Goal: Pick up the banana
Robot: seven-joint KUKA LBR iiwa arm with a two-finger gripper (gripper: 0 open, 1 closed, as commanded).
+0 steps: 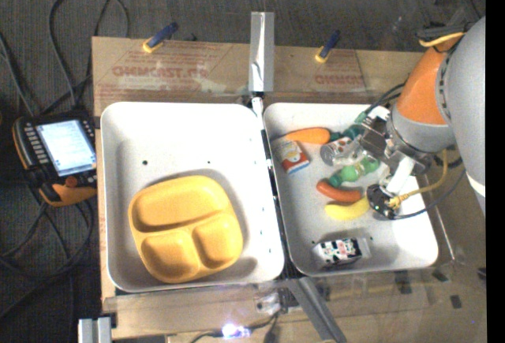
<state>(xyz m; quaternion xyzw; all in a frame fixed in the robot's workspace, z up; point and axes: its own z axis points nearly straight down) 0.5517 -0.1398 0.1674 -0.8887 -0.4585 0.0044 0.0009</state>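
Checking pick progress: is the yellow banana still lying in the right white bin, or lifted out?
Still in. The yellow banana lies on the floor of the right white bin, beside the red sausage-shaped toy.

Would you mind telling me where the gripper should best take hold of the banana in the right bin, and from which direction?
Grip the banana across its narrow width near the middle, coming straight down from above. It lies flat on the bin floor, its long axis roughly left to right, so its long sides are the ones to pinch. The red sausage-like toy lies close along its upper side, so finger room there looks tight.
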